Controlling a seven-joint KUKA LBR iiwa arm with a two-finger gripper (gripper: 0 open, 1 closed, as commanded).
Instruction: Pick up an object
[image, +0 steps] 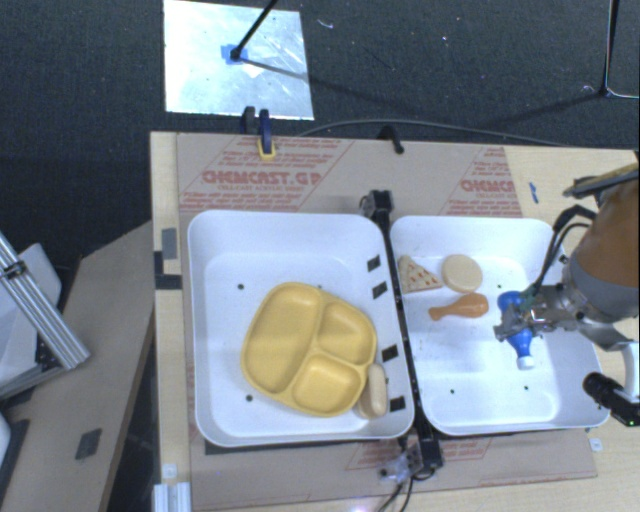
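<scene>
In the right bin (480, 400) lie a tan pizza-slice toy (417, 274), a round beige cookie (462, 271), an orange drumstick (460, 308) and a blue bottle-like toy (520, 345) with a white tip. My gripper (527, 320) is low over the middle of the blue toy and hides part of it. Blue shows both above and below the gripper. The grey arm with its orange band (605, 250) comes in from the right edge. The left bin (215, 300) holds a yellow divided tray (305, 345) and a beige roll (374, 390) at the tray's lower right.
A black divider (397, 320) runs between the two bins. The bins rest on a cardboard sheet (300, 175) on the bench. A metal frame (35, 310) stands at the far left. Bare white floor lies in the lower half of the right bin.
</scene>
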